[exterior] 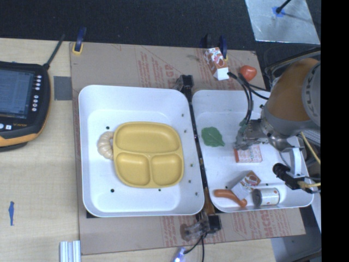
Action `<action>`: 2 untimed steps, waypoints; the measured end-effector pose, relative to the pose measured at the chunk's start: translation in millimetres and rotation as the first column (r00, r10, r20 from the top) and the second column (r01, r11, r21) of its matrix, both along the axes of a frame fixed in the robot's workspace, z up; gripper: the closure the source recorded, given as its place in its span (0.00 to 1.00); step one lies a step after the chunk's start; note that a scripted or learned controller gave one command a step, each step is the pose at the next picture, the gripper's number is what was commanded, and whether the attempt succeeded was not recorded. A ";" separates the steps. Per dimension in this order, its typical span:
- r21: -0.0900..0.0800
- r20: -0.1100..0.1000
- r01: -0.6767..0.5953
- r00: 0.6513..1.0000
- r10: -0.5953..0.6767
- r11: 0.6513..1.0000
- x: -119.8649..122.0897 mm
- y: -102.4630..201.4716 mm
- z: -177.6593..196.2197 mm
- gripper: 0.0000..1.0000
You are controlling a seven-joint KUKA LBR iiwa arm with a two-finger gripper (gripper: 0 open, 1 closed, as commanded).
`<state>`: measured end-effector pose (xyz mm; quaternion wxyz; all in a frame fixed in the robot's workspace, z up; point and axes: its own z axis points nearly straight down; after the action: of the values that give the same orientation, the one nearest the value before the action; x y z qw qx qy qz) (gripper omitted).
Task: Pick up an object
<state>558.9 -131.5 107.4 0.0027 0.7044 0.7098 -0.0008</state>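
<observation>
Right now the big grey arm comes in from the right side and bends down over the right bin. Its orange band sits high up, and the wrist below it points down and a bit to the left. The fingers hang low over the middle of that bin. They look dark and small from up here, so I cannot tell if they are open or closed, and I cannot see anything held between them. A red and white packet lies flat just below the fingers, very close to them, but I cannot tell if they touch it. A green leaf shape lies near the fingers on their left side, apart from them. Further down from the fingers, past the packet, there is a small box. An orange stick lies next to the box, and a little can lies on its side at the bottom edge of the bin. Well away to the left of the fingers is the left bin. It holds a yellow plate with three parts. A pale lumpy thing peeks out at the plate's left edge. Both bins sit on the tabletop.
</observation>
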 end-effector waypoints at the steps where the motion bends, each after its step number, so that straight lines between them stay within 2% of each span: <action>1: 0.000 0.000 -0.001 1.000 0.001 1.000 -0.1 0.1 -0.1 0.00; 2: -0.001 -0.002 -0.003 1.000 0.003 1.000 -0.1 -0.8 10.1 1.00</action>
<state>558.8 -132.3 117.4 0.0025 0.7033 0.7109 -0.0019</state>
